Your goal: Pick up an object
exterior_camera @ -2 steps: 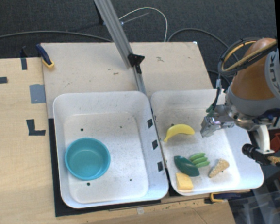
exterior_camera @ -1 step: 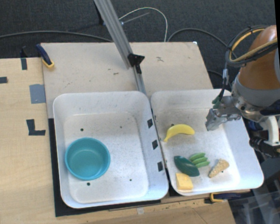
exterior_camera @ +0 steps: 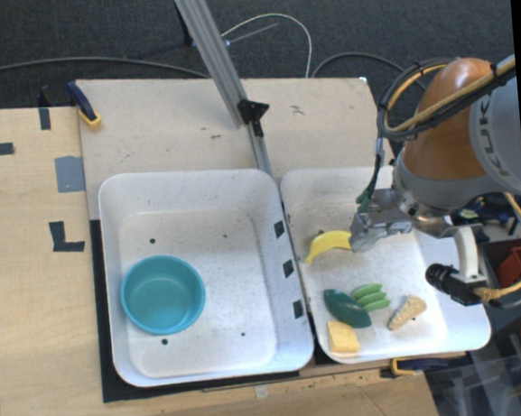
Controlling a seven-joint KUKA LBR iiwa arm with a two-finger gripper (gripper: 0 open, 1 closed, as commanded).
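In the right bin (exterior_camera: 332, 192) lie a yellow banana (exterior_camera: 328, 244), a dark green object (exterior_camera: 346, 308), a light green pea pod (exterior_camera: 370, 294), a yellow block (exterior_camera: 343, 338) and a tan cob-like piece (exterior_camera: 406, 312). My gripper (exterior_camera: 364, 235) hangs low over the right bin, its tip right at the banana's right end. The grey wrist body covers the tip, so contact with the banana cannot be judged. A blue bowl (exterior_camera: 163, 294) sits in the left bin (exterior_camera: 187, 200), far from the gripper.
A grey metal pole (exterior_camera: 220, 57) slants down from the top to the divider between the bins. Cables loop behind the arm at the upper right. A blue and yellow clamp (exterior_camera: 84, 104) sits at the bench's back left corner.
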